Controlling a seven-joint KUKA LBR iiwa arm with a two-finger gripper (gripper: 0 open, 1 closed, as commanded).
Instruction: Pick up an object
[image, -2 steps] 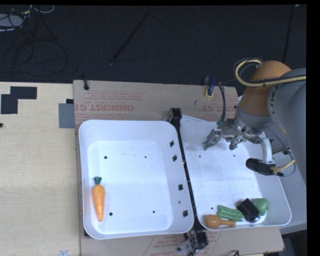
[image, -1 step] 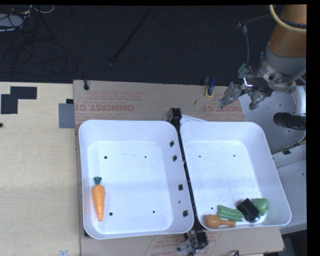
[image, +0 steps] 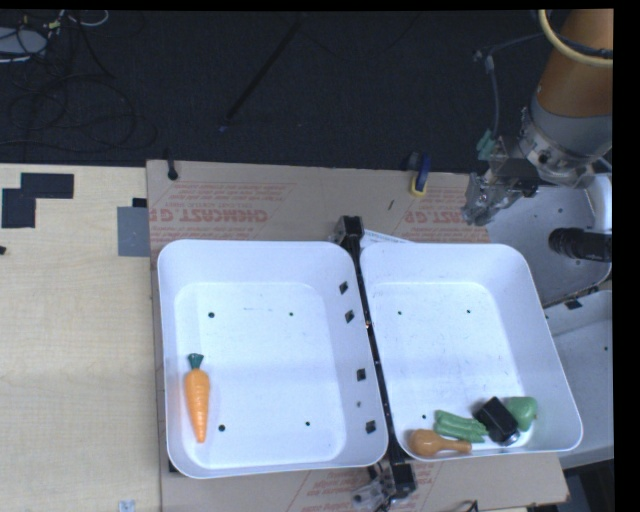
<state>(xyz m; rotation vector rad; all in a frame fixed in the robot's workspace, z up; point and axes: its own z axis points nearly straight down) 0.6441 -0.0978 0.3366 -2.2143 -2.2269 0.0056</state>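
Pincer (image: 484, 203) parked high, beyond the far right corner of the right bin (image: 530, 300), over the cardboard; open or closed cannot be told, too small and too dark against the backdrop. Nothing carried, as far as can be judged.

Candidates for picking: an orange carrot (image: 197, 397) alone in the left bin (image: 250, 262), close to its left wall and near front corner, lying lengthwise with green top toward the back. In the right bin, a tight cluster at the front right corner: a tan pear-shaped piece (image: 437, 443), a green pod-like piece (image: 459, 426), a black block (image: 496, 418), and a second green piece (image: 521, 408) behind the block.

Best judged: go for the carrot. Lone, well apart from everything, easy to straddle across its narrow width. Only caution there: the nearby left wall, so keep the closing line running across the bin and descend straight down over the thick orange middle. The cluster looks riskier; pieces touching or overlapping, pressed against the front rim, likely to shove aside or jam.

Hard to make out: which cluster pieces overlap which; true shape of the green piece behind the black block; upper arm cut off by the top right edge.
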